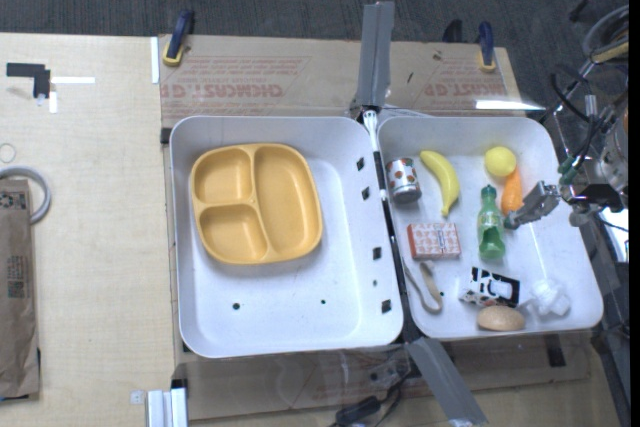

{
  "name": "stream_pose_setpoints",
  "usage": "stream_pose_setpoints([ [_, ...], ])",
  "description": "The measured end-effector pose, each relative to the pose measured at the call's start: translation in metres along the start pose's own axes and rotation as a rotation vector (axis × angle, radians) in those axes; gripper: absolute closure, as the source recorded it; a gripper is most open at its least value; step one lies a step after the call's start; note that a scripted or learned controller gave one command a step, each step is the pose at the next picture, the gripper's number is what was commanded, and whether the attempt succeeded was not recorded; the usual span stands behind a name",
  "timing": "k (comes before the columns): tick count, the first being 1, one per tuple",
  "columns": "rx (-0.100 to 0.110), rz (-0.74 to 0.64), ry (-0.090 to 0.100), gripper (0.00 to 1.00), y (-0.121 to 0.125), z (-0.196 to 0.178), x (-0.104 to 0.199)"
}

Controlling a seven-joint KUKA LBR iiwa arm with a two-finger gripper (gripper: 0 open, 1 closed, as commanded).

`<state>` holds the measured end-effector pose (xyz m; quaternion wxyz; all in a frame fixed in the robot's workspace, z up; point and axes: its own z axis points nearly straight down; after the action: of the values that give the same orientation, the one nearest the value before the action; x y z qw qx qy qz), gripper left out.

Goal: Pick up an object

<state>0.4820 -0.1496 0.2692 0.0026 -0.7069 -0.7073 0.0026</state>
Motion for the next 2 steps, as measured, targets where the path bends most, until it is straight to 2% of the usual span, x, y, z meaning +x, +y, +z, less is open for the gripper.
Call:
stream_pose_setpoints([
  [1,0.0,0.135,0.0,0.0,0.043,0.063,0.02],
  [2,-0.001,0.303,-0.001,0.0,0.082,0.096,0.029],
])
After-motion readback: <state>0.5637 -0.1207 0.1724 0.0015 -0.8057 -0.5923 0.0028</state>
